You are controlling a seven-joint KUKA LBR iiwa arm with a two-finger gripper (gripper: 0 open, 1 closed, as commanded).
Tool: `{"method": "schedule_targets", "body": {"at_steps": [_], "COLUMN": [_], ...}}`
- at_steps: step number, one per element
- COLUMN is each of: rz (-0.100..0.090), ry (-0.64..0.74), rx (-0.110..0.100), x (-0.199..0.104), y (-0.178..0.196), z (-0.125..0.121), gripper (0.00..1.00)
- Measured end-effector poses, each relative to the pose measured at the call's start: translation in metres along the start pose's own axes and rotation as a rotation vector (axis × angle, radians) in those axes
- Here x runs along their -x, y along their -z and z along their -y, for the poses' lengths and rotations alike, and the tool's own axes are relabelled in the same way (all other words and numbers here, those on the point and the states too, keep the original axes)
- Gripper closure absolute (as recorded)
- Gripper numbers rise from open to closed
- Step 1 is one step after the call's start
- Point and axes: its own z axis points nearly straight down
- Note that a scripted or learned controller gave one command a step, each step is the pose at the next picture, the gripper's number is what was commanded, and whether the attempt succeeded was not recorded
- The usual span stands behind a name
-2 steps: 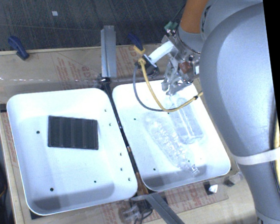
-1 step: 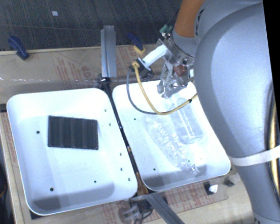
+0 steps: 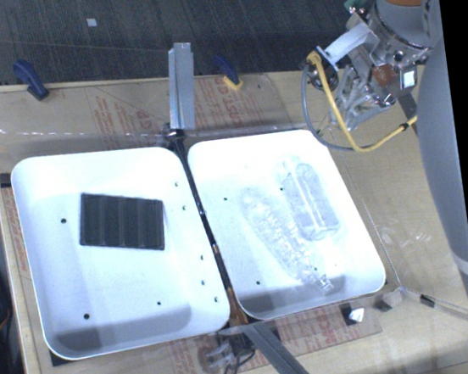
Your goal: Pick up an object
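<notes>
pale wooden bench, ribbed dark slab left, two crinkled clear bottles right, end effector spread unclear

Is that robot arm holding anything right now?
No. The gripper hangs beyond the right bin, with nothing in its grasp.

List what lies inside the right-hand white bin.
The right-hand white bin holds two clear plastic bottles, side by side. Whatever lies under them is covered.
</notes>
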Motion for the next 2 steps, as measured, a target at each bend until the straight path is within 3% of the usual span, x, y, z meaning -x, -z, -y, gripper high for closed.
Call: {"method": "schedule_targets", "body": {"at_steps": [1,2], "rz": [0.001,0.004], "ry": [0.001,0.031], "rx": [0.0,-0.001], "x": [0.047,0.049], "y": [0.002,-0.059], "z": [0.002,-0.01], "gripper": [1.0,1.0]}}
